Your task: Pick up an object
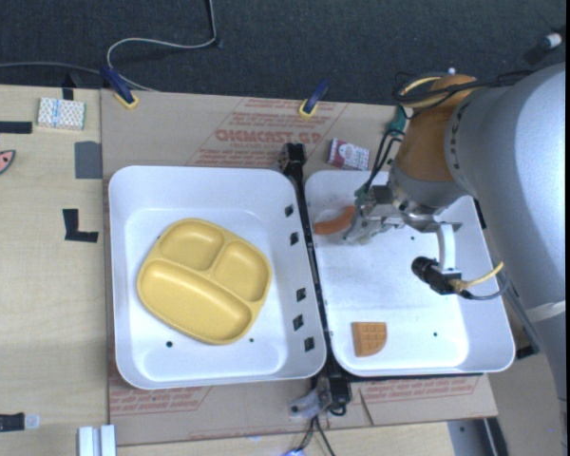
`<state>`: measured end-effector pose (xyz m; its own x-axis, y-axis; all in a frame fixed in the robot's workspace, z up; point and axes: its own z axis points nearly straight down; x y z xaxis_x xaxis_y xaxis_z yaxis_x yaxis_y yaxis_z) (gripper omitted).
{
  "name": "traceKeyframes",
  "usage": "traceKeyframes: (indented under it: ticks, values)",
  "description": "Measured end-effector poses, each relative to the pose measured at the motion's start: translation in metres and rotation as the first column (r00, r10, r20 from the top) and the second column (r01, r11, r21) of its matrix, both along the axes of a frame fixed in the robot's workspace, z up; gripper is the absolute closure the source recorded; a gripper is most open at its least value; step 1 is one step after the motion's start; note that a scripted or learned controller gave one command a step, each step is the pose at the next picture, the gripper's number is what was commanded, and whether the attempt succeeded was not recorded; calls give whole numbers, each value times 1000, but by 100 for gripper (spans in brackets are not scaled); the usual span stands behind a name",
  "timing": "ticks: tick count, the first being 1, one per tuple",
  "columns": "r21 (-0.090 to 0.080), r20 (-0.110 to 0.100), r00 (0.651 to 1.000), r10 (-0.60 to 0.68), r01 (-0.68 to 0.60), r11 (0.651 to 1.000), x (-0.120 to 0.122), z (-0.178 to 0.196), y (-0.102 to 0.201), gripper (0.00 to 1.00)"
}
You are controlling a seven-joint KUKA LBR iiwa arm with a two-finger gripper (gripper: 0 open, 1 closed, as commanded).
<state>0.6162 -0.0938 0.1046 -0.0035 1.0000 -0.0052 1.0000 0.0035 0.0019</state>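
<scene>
bench (47, 283) | left bin (133, 198): yellow tray (204, 279) | right bin (484, 340): waffle (369, 338), sausage (334, 221)

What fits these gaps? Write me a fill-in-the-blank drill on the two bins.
1. The yellow plate lies in the ____ bin.
2. The waffle lies in the ____ bin.
3. The gripper is beside an ____ sausage.

Missing words: left; right; orange
</scene>
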Motion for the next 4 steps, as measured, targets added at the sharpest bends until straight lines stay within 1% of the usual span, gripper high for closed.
traceKeyframes:
  ticks: [1,2,3,4]
  values:
    - [-1,0,1000,0,0,1000,0,0,0,0]
    - [-1,-2,1000,1,-1,1000,0,9,0,100]
    - [-2,-2,1000,0,0,1000,0,9,0,0]
    - [-1,-3,1000,1,-1,1000,-1,18,0,100]
